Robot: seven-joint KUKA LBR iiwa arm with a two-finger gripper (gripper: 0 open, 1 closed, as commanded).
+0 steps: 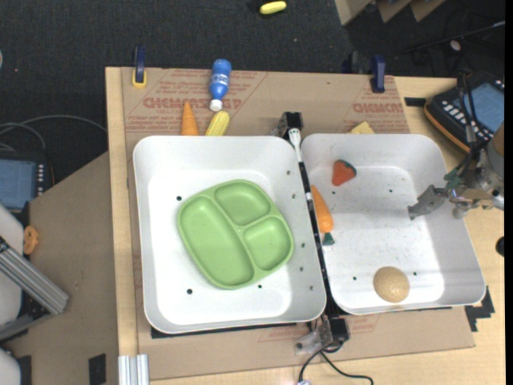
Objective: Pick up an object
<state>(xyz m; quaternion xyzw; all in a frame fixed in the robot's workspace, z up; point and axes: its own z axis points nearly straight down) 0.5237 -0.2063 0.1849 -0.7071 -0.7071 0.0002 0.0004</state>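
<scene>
We cannot tell the gripper opening; it sits at three o'clock, so the carrot against the bin wall may slip.

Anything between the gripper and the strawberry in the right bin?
Nothing visible. The gripper sits over the right bin near its right wall, and bare white floor lies between it and the strawberry. The carrot and potato lie off that line.

The arm is cut off by the right edge (its gripper too blurred to read).
</scene>
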